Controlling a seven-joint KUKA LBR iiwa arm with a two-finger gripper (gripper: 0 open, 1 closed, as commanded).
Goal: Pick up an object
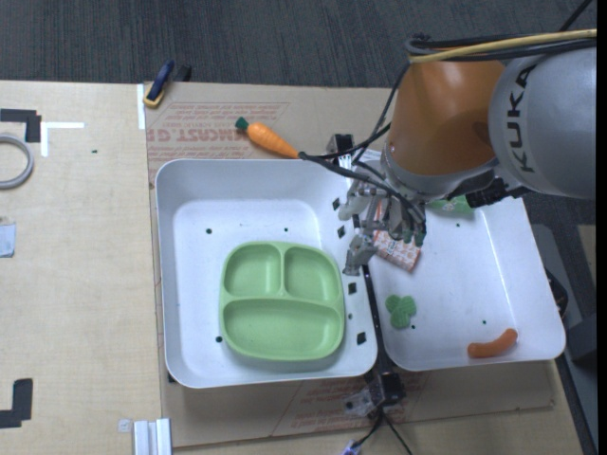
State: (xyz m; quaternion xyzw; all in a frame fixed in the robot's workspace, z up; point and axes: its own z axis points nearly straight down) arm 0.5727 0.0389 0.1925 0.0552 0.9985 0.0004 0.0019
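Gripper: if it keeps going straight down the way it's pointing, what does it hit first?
Probably the small red-and-white packet lying in the right bin, right beneath the gripper. Depth is unclear from this slanted view, so it could land just beside it.

arm (493, 102): cut off at right edge | green item (458, 205): mostly hidden beneath arm

Single fixed camera above bench, looking down at slant. Both white bins inside frame: left bin (180, 282), right bin (531, 263). Dark floor along top edge, bench surface (76, 282) at left. Arm (474, 112) enters from right, close under lens, looming large.
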